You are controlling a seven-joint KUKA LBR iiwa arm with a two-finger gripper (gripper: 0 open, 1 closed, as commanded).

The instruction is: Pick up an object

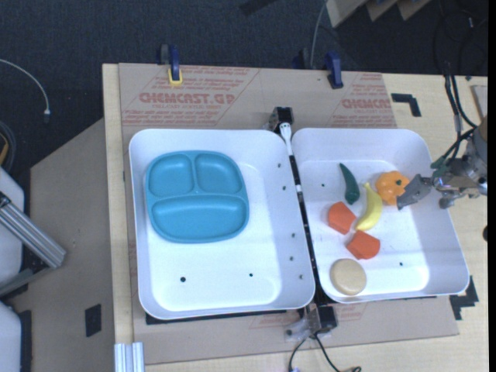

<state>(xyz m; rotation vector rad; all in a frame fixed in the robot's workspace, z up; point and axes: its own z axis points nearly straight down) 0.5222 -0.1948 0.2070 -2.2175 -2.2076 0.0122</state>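
Note:
My gripper (428, 197) hangs over the right side of the right bin (446, 254), open, with nothing between its fingers. One dark fingertip (408, 194) lies just right of an orange bell pepper (390, 184). Left of the pepper are a yellow banana (371, 208) and a dark green chili (349, 183). Two red-orange pieces (340, 217) (363, 245) sit lower down. A beige round bun (348, 276) rests near the bin's front edge.
The left bin (155, 285) holds a blue divided plate (198, 196). A black hinge strip (298, 200) runs between the bins. Blue clamps (333, 68) hold the cardboard board at the far edge. Cables hang at the right.

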